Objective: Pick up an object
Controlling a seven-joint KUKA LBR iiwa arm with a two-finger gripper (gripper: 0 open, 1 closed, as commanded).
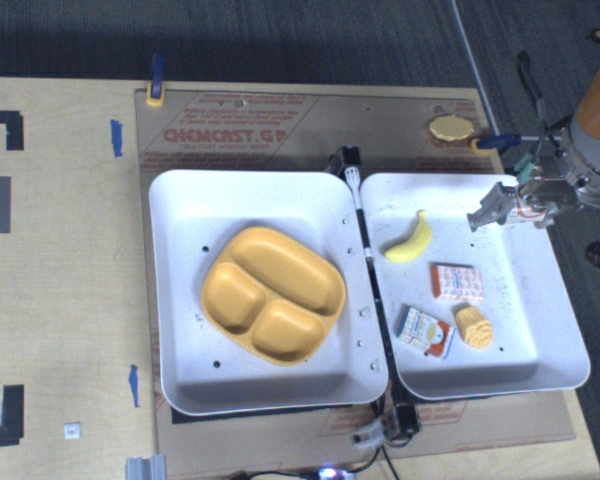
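My gripper (511, 214) hangs over the far right part of the right bin (560, 313), and its fingers (483, 211) stand open with nothing between them. A yellow banana (409, 240) lies to its left near the bin's middle. Closer to the front lie a red and white carton (454, 281), a small colourful carton (424, 330) and a yellow corn piece (473, 326). All of these rest on the bin floor, apart from the gripper.
The left bin (175, 268) holds a yellow divided plate (271, 293). A black divider (364, 258) runs between the two bins. A tan round piece (451, 128) lies on the board behind the right bin. Cables hang at the right edge.
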